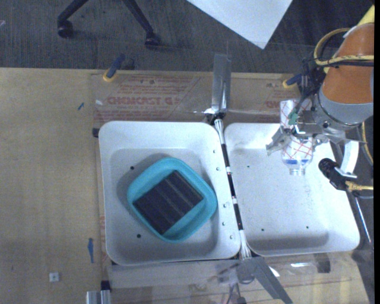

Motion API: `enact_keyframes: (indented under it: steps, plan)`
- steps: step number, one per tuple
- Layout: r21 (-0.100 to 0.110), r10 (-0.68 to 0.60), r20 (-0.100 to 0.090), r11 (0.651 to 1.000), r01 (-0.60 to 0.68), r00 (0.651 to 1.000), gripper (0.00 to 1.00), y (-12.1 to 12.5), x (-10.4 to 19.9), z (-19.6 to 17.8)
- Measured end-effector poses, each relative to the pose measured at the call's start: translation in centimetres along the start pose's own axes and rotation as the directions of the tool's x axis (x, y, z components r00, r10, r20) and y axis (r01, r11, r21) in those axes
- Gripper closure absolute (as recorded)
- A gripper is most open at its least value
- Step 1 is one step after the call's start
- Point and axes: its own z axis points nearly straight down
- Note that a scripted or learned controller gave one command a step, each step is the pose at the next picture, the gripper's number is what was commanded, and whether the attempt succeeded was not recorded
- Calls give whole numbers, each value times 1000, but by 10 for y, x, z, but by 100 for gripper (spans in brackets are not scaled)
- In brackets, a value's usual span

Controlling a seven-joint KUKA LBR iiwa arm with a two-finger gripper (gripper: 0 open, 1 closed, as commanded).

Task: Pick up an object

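Hovering over the far part of the right bin (332, 237), the hand (295, 155) hangs below the grey wrist and orange band of the arm (350, 71); whether it is open or closed cannot be told. Something small and see-through with red and blue marks sits right at the hand, too blurred to name or to tell if it is gripped.

At the left, the table (41, 178) is a tan, matte board with a few small blue marks. On it lies a clear plastic sheet (148, 98) printed with red lettering, held by a clamp with a yellow and blue handle (113, 68).

The left bin (113, 142) is shallow, white and round-cornered. Inside it, slightly toward the near side, rests the turquoise container (172, 199), a smooth, rounded square turned at a slant. A dark, ribbed rectangular block (167, 202) lies flat within it.

Between the two bins runs a seam with small rivets and white cables. A grey metal post (221, 77) stands at its far end.

Beyond the table, dark carpet shows, with black chair legs on castors (107, 18) and a white sheet (249, 18).
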Motion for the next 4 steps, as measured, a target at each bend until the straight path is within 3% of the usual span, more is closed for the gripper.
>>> enact_keyframes:
  steps: [1, 2, 3, 4]
  plan:
    - [-4, 35, 2, 999, -35, 999, 0, 55, -63, 56]
    - [-1, -222, 0, 975, 222, 975, 0, 28, -13, 57]
    - [-2, -116, 1, 993, 116, 993, 0, 1, 38, 10]
    - [-5, -155, 3, 988, 155, 988, 0, 16, -40, 42]
